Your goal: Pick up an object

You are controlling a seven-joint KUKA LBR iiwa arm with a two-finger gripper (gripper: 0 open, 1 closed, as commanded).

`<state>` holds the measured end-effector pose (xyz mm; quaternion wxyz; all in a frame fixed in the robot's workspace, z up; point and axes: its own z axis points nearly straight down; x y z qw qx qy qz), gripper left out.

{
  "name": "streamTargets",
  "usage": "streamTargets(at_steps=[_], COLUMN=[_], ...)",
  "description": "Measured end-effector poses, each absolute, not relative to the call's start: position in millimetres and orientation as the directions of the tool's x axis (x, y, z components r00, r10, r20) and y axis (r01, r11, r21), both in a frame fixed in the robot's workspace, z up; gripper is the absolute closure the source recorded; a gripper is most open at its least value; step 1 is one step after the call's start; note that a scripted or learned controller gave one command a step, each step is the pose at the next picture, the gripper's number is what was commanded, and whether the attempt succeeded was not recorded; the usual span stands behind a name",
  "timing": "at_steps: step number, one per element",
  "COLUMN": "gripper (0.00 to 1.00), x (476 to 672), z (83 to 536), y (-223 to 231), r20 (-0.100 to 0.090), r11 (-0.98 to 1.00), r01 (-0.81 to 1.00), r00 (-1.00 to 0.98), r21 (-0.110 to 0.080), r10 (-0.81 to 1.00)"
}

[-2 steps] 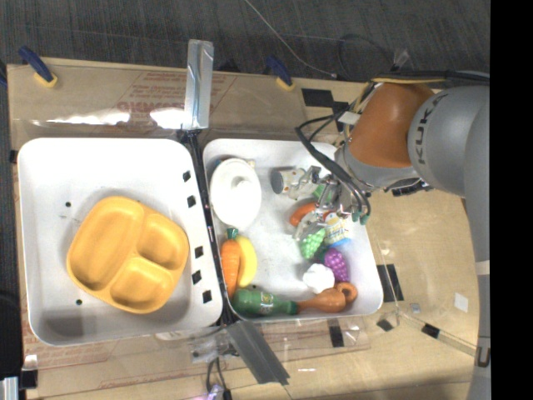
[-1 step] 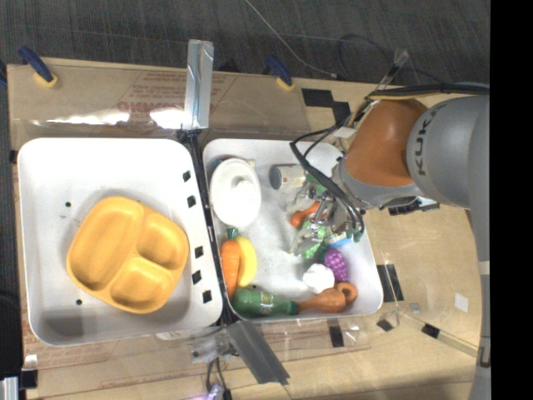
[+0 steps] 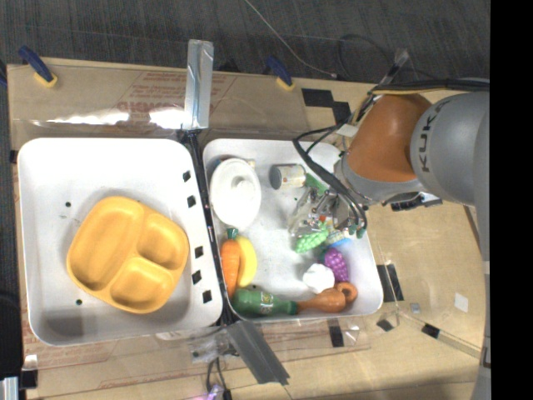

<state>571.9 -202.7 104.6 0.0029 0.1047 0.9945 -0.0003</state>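
Grey arm's pincer (image 3: 321,215) low in right bin (image 3: 275,152), above green grapes (image 3: 311,241), grip state unclear, yellow divided plate (image 3: 127,252) in left bin (image 3: 42,173)

Glossy yellow plastic divided plate (image 3: 127,253), smooth white plastic bins (image 3: 50,173) (faintly shiny), matt brown cardboard bench cover (image 3: 250,98), shiny green bottle (image 3: 262,302) looked plastic.

The tray (image 3: 127,253) lies in the left bin (image 3: 42,165). In the right bin (image 3: 275,248), the bowl (image 3: 235,190) sits behind the carrot (image 3: 231,262), the bottle (image 3: 262,302) in front.
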Motion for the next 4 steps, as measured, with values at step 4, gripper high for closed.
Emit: streamTargets(at_steps=[4], gripper=[1.00], x=[550.8], z=[226], y=[-211], r20=[0.001], r11=[0.994], r01=[0.110], r00=[-0.994], r21=[0.000], r10=[0.110])
